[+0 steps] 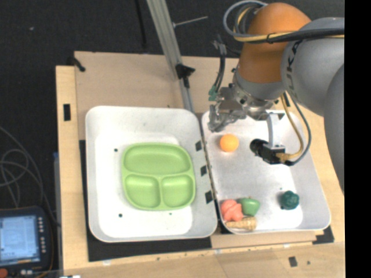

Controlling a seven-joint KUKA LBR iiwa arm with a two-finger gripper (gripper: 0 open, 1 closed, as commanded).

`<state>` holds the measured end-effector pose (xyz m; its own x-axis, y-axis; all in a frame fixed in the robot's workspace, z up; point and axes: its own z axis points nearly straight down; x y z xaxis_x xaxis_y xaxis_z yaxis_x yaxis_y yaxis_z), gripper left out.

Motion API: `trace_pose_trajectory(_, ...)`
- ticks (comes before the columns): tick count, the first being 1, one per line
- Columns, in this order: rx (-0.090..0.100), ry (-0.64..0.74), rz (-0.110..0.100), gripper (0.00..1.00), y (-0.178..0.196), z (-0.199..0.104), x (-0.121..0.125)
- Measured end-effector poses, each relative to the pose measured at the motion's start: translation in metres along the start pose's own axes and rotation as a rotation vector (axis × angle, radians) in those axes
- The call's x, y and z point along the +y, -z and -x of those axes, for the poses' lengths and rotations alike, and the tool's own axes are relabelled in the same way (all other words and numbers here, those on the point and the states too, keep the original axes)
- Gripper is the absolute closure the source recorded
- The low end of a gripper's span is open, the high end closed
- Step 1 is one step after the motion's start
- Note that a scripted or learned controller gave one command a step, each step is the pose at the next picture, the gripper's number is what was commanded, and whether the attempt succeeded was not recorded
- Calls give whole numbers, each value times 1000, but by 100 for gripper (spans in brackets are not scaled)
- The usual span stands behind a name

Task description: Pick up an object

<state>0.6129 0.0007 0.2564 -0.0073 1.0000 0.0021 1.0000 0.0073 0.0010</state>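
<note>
My gripper (217,122) hangs over the far left corner of the right bin (261,181), under the orange wrist band. An orange ball (228,143) lies just in front of it and slightly to its right, apart from it. Along the bin's near edge sit a pink object (231,211), a small green object (251,205) touching it, and a tan piece (246,225) in front of both. A dark green lump (288,200) rests near the right wall. I see nothing held in the gripper.
A light green divided plate (157,175) lies in the left bin (97,155). A slanted metal pole (167,39) rises behind the bins. A black fitting on a cable (265,150) hangs from the arm above the right bin. A screen (20,236) sits at the lower left.
</note>
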Motion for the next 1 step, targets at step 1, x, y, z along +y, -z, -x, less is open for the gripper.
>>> trace_pose_trajectory(1, -1, 0, -2, 100, -14, -50, -22)
